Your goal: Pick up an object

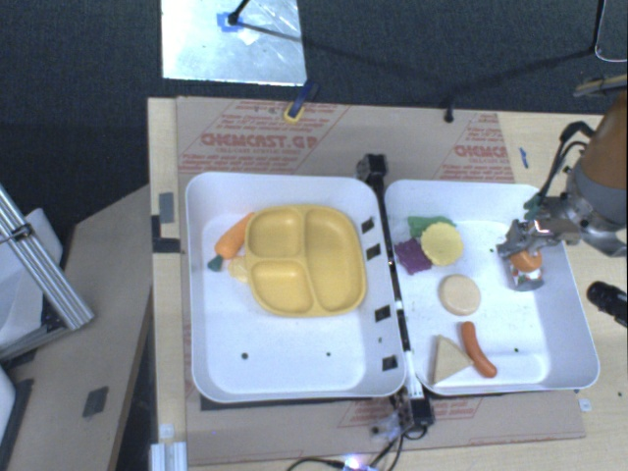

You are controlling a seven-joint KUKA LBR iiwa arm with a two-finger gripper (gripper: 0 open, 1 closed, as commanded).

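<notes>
Gripper (526,268) is down in the right bin (564,371), near its right side. There's an orange thing (527,260) at the tip; it looks pinched between the fingers, but the view is blurry there and it could be gripper hardware, so treat the grasp as probable, not confirmed. The arm comes in from the right, so this was the nearest target.

Other candidates lie well apart to the left in the same bin: tan disc (459,293), sausage (477,348), pale wedge (448,360), and a yellow piece (442,243) touching a purple piece (412,256). All loose, so easy fallbacks.

Left bin (211,361) holds the yellow divided plate (299,260), with a carrot (232,236) tucked against its rim, awkward to grab.
</notes>
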